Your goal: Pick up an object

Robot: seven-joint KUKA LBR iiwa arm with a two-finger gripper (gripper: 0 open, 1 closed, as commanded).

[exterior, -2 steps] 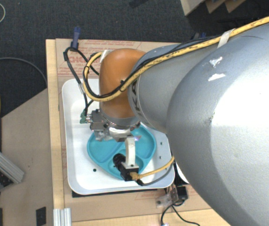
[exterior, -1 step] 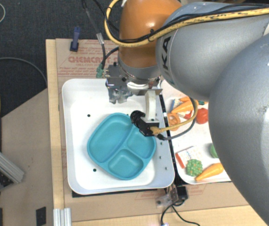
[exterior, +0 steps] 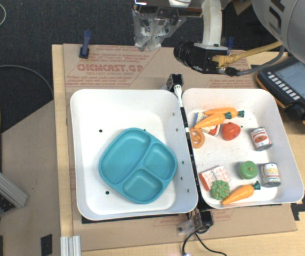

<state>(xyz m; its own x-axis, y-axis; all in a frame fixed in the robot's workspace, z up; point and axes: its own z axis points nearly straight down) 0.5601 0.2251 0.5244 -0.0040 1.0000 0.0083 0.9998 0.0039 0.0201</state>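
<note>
above the cardboard bench the jaws hang downward, grip state unclear.

Translucent two-finger hand hovering beyond the bins over the brown cardboard counter, teal compartmented plastic plate in left white bin, toy carrots, red tomato, small cans, green broccoli in right white bin

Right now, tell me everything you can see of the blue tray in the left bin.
The blue tray is a turquoise, plastic-looking meal tray with rounded corners and three sunken compartments: one large one on the left and two smaller ones on the right. It holds nothing. It lies flat, right side up, turned at an angle to the bin's walls, on the floor of the left bin, toward its front half. Nothing else touches it.
</note>
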